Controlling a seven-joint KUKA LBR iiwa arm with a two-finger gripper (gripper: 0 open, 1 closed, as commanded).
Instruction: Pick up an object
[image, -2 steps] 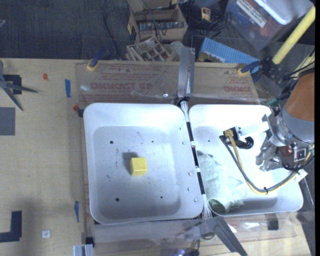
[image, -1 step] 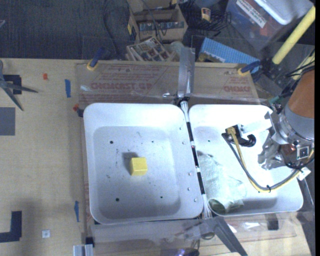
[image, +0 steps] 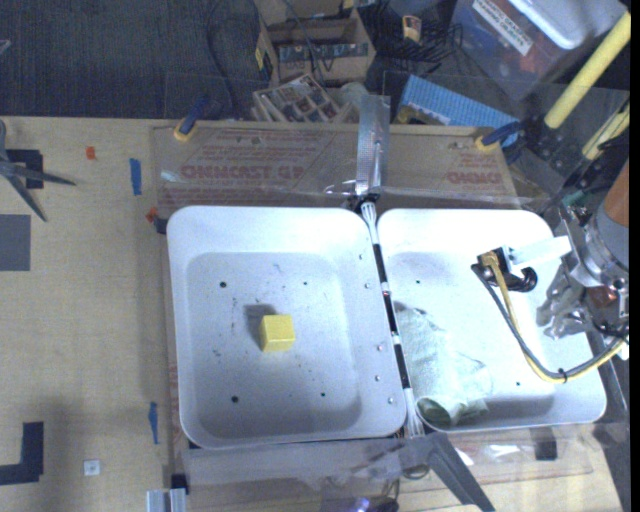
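Nothing looks picked yet: the tool (image: 572, 305), grip state unclear, sits at the surface's right edge; block (image: 277, 332) and cloth (image: 440, 365) lie untouched.

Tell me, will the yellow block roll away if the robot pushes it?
Probably not. The block looks boxy with flat faces, so it should slide on the bin floor rather than roll. It seems stiff and small, so likely light and easy to tip.

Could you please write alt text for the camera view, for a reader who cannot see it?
A robot arm's hand hovers over the right edge of the right white bin, which holds a rolled pale cloth near the front. A small yellow block sits alone in the left white bin; a yellow cable loops across the right bin.
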